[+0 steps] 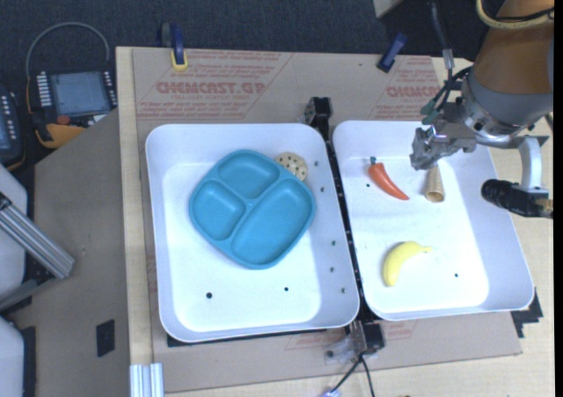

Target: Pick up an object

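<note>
Arm: grey with an orange band, reaching in from the right over the upper part of the right bin (515,237).
Gripper (426,156): hangs above the right bin's upper middle, just beside the cone's top end; whether the fingers are spread or pressed together — cannot tell, and nothing shows between them.
Cone (434,184): tan, lying on the bin floor right below the gripper, wide end toward the viewer.
Carrot (387,180): orange-red with a green tip, lying at a slant just left of the cone, apart from it.
Banana (400,261): yellow, in the lower half of the right bin, well apart from the gripper.
Left bin (167,210): carries a blue divided plate (252,208) near its middle — a round cookie (294,163) sits at the plate's upper right edge, partly tucked behind it.
Bench (132,105): a brown board under both bins.
</note>
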You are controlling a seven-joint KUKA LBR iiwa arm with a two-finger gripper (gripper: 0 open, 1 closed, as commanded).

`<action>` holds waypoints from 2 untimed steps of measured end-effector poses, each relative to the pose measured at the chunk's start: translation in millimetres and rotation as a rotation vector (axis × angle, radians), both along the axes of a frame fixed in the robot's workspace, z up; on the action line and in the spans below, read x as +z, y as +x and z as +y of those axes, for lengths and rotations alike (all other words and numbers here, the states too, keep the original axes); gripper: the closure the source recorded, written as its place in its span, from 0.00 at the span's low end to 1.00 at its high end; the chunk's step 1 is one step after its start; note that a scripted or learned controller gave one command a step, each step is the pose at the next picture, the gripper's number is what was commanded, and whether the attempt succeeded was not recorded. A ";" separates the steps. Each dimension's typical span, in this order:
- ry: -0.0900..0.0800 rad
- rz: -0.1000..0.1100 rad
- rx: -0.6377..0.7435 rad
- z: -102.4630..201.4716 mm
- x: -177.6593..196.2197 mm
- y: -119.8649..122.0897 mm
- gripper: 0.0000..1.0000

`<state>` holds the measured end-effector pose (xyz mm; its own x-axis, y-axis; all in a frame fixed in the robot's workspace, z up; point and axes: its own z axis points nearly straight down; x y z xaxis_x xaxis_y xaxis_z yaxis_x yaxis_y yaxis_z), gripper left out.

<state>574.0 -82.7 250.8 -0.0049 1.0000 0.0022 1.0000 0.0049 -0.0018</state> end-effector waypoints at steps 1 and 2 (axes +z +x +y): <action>0.001 0.000 0.001 50.3 4.4 -18.9 1.00; 0.001 0.001 0.002 105.0 8.4 -31.5 1.00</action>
<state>542.5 22.3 259.2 -0.0069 1.0000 0.0033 1.0000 0.0069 -0.0024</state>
